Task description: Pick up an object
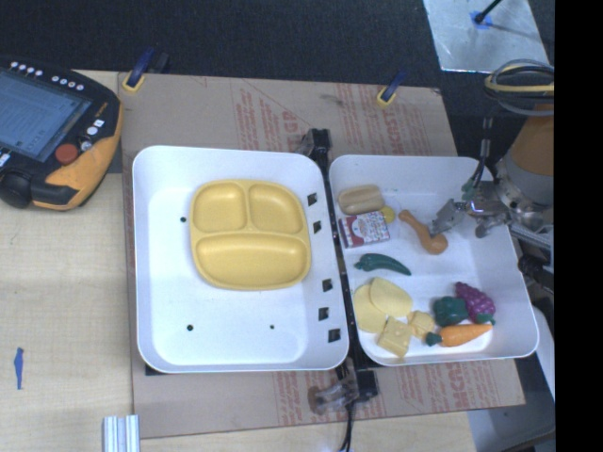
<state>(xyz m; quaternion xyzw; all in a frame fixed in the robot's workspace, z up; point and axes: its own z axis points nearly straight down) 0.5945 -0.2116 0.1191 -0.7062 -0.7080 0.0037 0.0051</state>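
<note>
Gripper [450, 217] near the right bin's [499, 348] far rim; grip unclear. Smooth brown pipe [422, 232] just left, bare white floor below.

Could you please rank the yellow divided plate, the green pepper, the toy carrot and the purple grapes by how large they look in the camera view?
1. yellow divided plate, by far the largest.
2. toy carrot and green pepper, which look about alike, so I won't rank them.
3. purple grapes, slightly smaller.
</note>
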